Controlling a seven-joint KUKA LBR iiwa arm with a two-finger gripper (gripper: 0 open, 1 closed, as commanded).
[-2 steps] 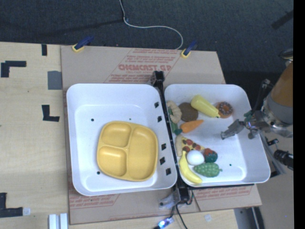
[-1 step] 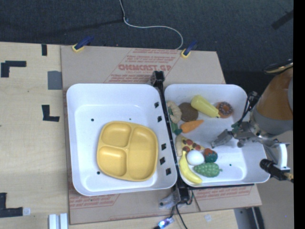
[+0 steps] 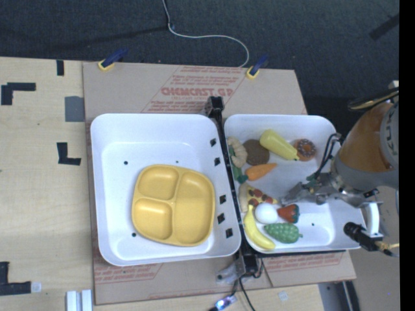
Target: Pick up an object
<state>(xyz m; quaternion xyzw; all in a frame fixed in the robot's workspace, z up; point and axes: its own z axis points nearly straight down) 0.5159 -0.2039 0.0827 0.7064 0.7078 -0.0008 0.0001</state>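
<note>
Over right bin [image 3: 324, 125], pincer [image 3: 299, 192] sits low nr red toy veg [image 3: 289, 212] & egg [image 3: 265, 213]; finger state: can't tell. Left bin [image 3: 107, 135] has yellow tray [image 3: 174, 204].

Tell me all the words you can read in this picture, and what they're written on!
"CHEMCAST GP", in big red letters on the brown cardboard sheet under the two bins, near its far edge.
Smaller red lines above and below that word: too blurred to read.
The yellow divided plate, the toy food and the bins carry no words that I can make out.
</note>
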